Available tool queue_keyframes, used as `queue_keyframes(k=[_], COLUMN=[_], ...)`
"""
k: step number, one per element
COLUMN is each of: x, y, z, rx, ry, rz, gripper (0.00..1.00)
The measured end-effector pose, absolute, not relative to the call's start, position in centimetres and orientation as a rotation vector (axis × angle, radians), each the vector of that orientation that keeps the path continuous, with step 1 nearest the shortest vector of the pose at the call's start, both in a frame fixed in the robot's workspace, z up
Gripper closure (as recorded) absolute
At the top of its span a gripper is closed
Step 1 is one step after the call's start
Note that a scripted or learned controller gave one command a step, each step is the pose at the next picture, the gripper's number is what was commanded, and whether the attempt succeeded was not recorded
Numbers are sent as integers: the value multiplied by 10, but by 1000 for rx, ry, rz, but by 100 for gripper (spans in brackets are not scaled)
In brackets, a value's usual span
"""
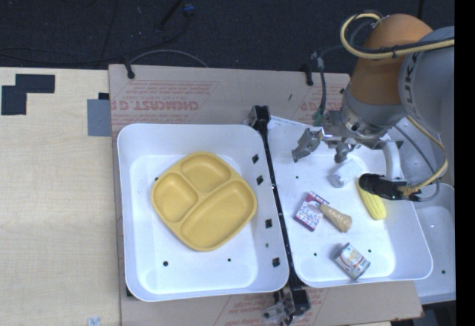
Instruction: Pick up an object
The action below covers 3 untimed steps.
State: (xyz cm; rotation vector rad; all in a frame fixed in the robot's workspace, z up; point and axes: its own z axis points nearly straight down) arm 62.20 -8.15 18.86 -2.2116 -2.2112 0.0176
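Single fixed camera above bench, slanted down (both bins point(141, 168) framed).

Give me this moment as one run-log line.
arm: over right bin | pincer: nothing seen held | right bin: corn cob, red packet, small can | left bin: yellow tray

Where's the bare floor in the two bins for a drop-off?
Left bin: a band along the near wall below the yellow divided plate, plus strips around it. Right bin: the near-left corner, between the divider and the small can. Crowded: the right bin's middle and far side, with the red packet, cone, corn and gripper.
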Motion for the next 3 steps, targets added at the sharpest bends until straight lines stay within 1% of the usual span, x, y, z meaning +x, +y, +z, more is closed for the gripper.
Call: queue_keyframes(k=[1,2,3], x=[625,619,618], y=[-82,-86,-85], z=[197,137,84], rx=[-2218,-2217,-2218], ry=[-2221,-2218,-2217], rz=[3,8,7], gripper=[0,0,0])
